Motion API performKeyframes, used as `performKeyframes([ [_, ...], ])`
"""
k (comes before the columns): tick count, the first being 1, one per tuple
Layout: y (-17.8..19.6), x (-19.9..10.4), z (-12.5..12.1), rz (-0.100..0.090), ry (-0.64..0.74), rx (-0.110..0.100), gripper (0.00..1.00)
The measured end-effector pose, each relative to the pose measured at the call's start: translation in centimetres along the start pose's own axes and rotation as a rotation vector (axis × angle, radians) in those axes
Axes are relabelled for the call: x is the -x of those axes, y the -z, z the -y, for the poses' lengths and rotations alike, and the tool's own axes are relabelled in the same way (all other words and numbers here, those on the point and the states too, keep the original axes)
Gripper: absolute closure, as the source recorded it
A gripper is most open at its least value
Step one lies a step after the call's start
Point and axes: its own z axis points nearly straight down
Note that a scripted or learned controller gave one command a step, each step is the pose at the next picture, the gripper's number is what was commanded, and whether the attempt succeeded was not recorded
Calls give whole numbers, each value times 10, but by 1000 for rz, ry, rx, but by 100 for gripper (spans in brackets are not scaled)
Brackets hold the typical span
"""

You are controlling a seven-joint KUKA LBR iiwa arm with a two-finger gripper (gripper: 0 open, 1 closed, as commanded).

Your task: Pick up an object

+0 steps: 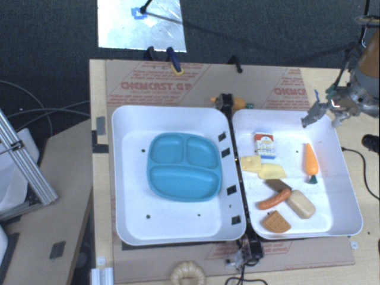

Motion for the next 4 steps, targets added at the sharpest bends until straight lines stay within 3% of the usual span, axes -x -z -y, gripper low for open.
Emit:
performKeyframes([
  [2, -101, -1, -1, 0, -1, 1, 0],
  [3, -135, -1, -3, 1, 2, 3, 0],
  [4, -123, -2, -4, 1, 3, 6, 100],
])
